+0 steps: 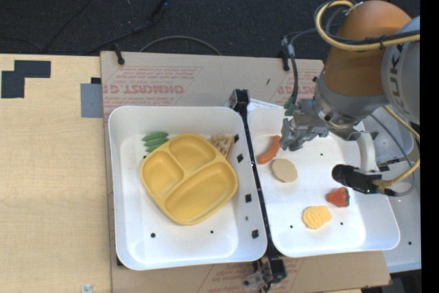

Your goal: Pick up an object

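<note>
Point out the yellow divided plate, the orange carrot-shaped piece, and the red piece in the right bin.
yellow divided plate (188, 178): camera view, left bin, on the ridge between its compartments.
orange carrot-shaped piece (268, 150): camera view, right bin, mid-length of its body.
red piece (337, 198): camera view, right bin, on its visible red surface.

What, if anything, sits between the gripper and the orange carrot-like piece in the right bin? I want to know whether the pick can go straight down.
Nothing visible does. The gripper hangs just right of the orange piece; the tan round piece lies below, clear of that path.
</note>
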Controlling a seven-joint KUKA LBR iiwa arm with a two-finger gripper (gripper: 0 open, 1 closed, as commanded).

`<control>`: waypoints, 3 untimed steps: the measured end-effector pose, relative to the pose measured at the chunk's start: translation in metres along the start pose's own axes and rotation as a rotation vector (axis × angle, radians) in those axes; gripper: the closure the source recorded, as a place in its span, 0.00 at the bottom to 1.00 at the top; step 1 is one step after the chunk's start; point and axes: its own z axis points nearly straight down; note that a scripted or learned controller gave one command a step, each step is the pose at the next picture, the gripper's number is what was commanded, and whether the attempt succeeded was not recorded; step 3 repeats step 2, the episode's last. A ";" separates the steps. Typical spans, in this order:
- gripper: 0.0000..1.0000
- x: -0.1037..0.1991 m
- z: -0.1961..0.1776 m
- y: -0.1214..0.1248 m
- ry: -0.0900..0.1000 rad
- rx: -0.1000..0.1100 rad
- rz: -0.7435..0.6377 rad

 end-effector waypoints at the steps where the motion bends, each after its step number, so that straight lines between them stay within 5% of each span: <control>1: 1.00 0.060 0.006 -0.015 0.000 0.000 -0.001; 2: 1.00 0.114 0.026 -0.031 -0.001 0.001 -0.001; 3: 1.00 0.114 0.026 -0.031 -0.001 0.001 -0.001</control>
